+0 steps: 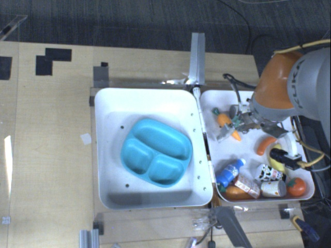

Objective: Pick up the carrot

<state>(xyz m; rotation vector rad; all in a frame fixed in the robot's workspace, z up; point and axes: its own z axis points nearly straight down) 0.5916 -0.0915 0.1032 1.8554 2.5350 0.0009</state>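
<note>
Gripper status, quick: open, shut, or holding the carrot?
Gripper: down in the right bin at the carrot; whether it is open, shut or gripping cannot be told from this view.

A pale wooden bench (46, 154) carries two shallow white bins side by side, their inner rims touching. The left bin (108, 138) sits near the middle of the bench, and the right bin (243, 97) lies beside it. Black patches (51, 60) mark the bench's far left.
</note>
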